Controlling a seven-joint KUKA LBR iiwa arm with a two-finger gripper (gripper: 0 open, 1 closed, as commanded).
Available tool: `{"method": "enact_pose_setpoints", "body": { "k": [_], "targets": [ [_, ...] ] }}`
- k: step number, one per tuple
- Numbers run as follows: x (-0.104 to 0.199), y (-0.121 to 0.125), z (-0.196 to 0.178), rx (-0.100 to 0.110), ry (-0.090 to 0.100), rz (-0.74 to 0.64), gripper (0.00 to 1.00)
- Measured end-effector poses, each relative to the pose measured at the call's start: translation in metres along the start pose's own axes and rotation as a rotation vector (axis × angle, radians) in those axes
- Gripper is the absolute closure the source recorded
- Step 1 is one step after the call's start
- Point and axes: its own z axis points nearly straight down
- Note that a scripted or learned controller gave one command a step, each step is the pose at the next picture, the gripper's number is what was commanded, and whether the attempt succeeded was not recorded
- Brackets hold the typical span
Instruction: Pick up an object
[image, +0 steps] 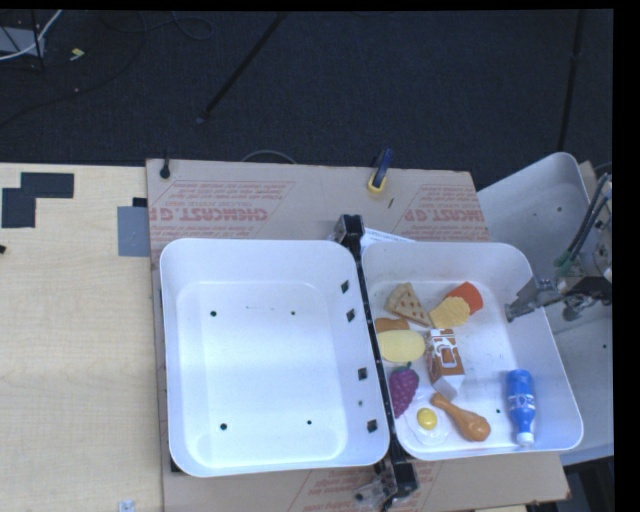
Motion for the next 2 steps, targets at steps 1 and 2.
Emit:
{"method": "enact_pose_setpoints", "body": {
  "k": [1,2],
  "targets": [
    [0.053,0.042,0.188,0.0,0.003,-0.003,0.0],
    [0.078,0.119,0.193,-0.005,0.0,-0.004,0.0]
  ]
}}
